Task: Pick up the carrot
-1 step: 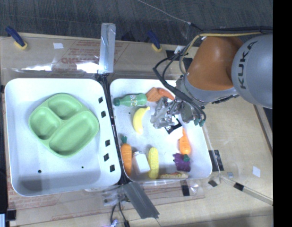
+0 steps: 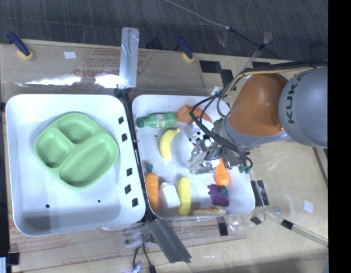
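A carrot [image 2: 151, 190], orange with a green top, lies along the left wall of the right bin [image 2: 142, 147], near its front corner. A second, smaller orange carrot-like piece [image 2: 222, 174] lies by the right side of the bin. My gripper [image 2: 201, 157] hangs low over the middle of the right bin, just left of that smaller orange piece and well to the right of the carrot at the wall. Its metal tip is cluttered with cables and nothing shows held in it.
The right bin also holds a green bottle [image 2: 157, 120], a banana [image 2: 167, 143], an orange block [image 2: 186, 114], corn [image 2: 184, 195], a white piece [image 2: 170, 197] and purple grapes [image 2: 218, 194]. A green divided plate [image 2: 76, 149] sits in the left bin.
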`<state>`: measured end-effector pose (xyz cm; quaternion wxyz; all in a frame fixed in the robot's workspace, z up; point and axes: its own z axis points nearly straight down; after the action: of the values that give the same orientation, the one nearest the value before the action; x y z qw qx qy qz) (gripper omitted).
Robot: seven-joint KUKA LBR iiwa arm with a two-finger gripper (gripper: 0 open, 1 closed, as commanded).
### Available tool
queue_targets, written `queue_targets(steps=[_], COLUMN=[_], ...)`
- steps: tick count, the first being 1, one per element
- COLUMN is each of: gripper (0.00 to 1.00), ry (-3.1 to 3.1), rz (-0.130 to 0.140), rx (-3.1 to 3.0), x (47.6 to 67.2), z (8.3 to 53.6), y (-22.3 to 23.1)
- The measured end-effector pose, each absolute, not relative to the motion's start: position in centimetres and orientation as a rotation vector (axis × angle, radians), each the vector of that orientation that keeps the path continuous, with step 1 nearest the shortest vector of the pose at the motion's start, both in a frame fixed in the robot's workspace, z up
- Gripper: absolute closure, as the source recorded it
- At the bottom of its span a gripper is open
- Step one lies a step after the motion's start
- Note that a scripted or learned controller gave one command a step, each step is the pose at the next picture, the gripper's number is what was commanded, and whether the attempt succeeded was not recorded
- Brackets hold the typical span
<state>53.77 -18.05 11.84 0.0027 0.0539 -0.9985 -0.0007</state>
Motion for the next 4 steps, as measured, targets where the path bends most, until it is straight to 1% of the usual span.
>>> queue_targets(steps=[1, 2, 3, 4], gripper=[0.00, 0.00, 0.00, 0.00], ry=[-3.073, -3.102, -3.128, -3.124], rz=[-0.001, -0.003, 0.001, 0.000], rx=[0.644, 0.484, 0.320, 0.347], x=[51.0, 48.8, 49.0, 52.2], z=[9.2, 9.1, 11.8, 9.2], y=[-21.1, -20.9, -21.1, -21.0])
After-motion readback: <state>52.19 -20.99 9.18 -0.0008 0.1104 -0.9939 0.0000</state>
